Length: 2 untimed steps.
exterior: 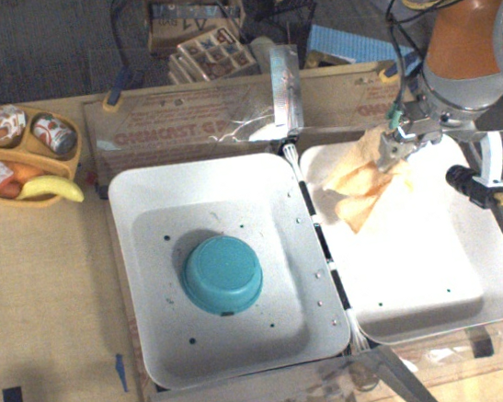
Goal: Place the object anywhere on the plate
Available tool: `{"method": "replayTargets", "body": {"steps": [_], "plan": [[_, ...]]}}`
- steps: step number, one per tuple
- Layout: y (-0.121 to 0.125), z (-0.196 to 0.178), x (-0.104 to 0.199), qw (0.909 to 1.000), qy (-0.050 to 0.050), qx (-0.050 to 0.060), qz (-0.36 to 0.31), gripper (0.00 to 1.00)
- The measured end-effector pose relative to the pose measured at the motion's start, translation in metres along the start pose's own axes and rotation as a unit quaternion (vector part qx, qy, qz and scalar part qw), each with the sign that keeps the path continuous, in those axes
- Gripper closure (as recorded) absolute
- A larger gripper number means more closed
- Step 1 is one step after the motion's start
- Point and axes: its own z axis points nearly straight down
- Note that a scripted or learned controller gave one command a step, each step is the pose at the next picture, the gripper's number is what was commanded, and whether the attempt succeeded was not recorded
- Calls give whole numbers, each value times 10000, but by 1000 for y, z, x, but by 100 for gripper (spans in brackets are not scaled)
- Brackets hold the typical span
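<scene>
I see the gripper at upper right pinching a tan cloth, which hangs down-left over the right bin. The teal plate sits in the left bin, well off to the lower left.

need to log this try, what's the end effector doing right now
end effector: shut on the cloth, lifting its top corner over the right bin; the cloth's lower part hangs near the bin floor
</scene>
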Motion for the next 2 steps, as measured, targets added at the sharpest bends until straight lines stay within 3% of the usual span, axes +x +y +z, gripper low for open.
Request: {"method": "replayTargets", "body": {"steps": [1,2], "plan": [[1,0,1,10000,-2,-3,-13,100],[1,2,42,9799,9,-2,-1997,100]]}}
